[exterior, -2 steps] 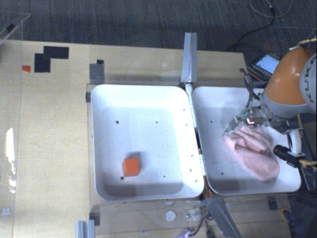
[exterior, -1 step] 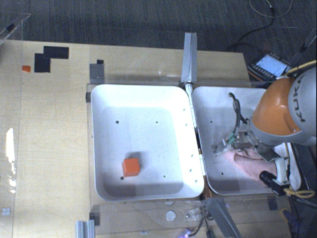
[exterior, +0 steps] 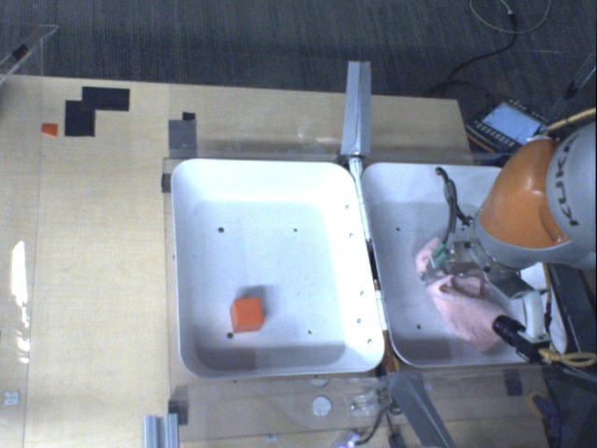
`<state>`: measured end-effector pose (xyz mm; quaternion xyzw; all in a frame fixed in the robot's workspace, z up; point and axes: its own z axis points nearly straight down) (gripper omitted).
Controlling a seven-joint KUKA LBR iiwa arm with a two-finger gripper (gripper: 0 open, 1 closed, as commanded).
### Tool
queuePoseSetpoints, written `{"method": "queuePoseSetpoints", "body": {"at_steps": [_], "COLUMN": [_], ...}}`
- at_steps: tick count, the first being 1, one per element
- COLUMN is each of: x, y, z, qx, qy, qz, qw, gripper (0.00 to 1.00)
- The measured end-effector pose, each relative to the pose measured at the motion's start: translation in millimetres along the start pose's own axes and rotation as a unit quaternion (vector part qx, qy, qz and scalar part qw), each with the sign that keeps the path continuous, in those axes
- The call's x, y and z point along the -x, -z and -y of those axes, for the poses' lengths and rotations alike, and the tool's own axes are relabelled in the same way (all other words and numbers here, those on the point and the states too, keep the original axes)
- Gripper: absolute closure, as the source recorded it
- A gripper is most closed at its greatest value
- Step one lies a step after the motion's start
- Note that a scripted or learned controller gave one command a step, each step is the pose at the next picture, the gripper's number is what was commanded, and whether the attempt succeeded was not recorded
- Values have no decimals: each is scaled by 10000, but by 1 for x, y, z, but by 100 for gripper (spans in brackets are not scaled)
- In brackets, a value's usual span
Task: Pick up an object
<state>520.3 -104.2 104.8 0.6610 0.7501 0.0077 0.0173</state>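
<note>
Where the claw (exterior: 450, 267) reaches, a pink cloth (exterior: 466, 314) lies underneath.

A pale wooden bench (exterior: 93, 278) stood on dark carpeted floor (exterior: 233, 17); black shapes (exterior: 93, 108), perhaps tape, marked the bench's far left corner.

The left bin (exterior: 196, 250) has lots of open room; just a small orange block (exterior: 247, 315) sits near its front. The right bin (exterior: 396, 241) is crowded: the big arm (exterior: 536, 208) and a pink cloth (exterior: 462, 306) block its right half. Its left part is free.
</note>
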Motion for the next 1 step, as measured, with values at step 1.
{"method": "queuePoseSetpoints", "body": {"at_steps": [1], "x": [-59], "y": [80], "z": [-50], "qx": [-126], "qy": [769], "qz": [-85], "qw": [9969], "gripper": [100]}}
